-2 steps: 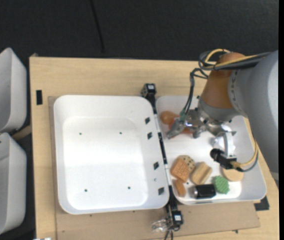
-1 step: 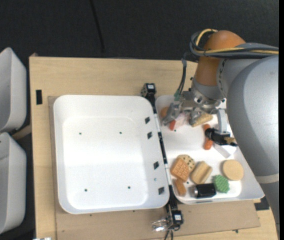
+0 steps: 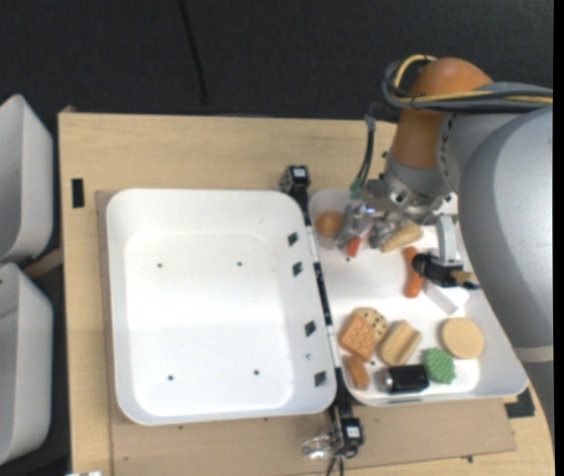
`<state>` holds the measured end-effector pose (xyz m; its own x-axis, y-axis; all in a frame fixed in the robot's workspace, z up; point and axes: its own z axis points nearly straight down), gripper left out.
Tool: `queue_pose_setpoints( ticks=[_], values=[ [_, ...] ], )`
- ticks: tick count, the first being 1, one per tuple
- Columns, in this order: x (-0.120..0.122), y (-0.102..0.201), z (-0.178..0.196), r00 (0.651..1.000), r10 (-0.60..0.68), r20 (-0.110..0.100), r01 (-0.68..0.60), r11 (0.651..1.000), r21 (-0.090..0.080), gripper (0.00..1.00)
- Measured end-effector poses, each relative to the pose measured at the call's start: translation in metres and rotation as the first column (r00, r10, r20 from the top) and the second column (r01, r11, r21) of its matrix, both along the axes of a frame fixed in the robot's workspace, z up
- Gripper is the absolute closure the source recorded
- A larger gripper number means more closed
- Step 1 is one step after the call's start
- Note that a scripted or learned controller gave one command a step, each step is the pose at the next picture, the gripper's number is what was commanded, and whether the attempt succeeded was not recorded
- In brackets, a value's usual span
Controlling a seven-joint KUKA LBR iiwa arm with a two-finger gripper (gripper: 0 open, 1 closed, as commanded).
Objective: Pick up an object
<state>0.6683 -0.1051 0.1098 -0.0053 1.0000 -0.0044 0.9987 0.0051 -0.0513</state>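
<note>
The arm's gripper [image 3: 373,228] is down low in the right bin [image 3: 500,370], at its far end. It hangs just over the bin floor, close beside a small orange ball [image 3: 330,224] and a tan piece [image 3: 401,236]. I cannot tell how wide the gripper is, or if it has anything, because it is too small and blurry. So the pick looks not done yet. Nearer the front of the right bin lie a waffle [image 3: 363,331], a round cookie [image 3: 461,338], a green thing [image 3: 441,366] and a black thing [image 3: 406,378]. The gripper must close on one toy and lift it up.
</note>
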Motion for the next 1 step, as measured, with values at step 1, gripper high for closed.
queue_pose_setpoints(
  ticks=[1],
  values=[
    [0.0221,0.0637,0.0979,0.999,-0.001,0.054,0.001,1.0,-0.001,1.0]
  ],
)
